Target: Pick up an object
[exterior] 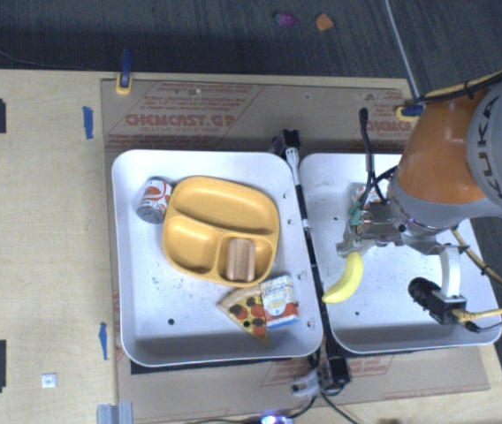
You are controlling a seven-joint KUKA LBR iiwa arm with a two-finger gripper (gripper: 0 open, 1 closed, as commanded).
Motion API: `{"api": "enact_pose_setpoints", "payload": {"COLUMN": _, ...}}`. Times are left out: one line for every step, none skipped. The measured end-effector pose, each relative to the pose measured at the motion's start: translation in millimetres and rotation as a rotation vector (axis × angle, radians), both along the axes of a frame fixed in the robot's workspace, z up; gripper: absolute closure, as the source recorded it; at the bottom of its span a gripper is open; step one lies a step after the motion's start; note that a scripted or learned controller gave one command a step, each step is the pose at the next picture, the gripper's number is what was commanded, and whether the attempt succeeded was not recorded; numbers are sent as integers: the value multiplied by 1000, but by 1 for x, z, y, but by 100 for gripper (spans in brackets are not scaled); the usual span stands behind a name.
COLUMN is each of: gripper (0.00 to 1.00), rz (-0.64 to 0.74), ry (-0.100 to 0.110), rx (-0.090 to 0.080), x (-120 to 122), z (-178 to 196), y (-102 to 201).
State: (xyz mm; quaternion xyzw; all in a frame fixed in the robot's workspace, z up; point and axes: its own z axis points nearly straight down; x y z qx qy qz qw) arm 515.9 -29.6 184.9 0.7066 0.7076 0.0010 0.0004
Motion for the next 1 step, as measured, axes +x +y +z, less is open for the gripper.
{"api": "enact_pose_setpoints", "payload": {"gripper": 100, "rz": 0, "ry": -1, "rx": -1, "x": 16, "z": 14, "y": 44}}
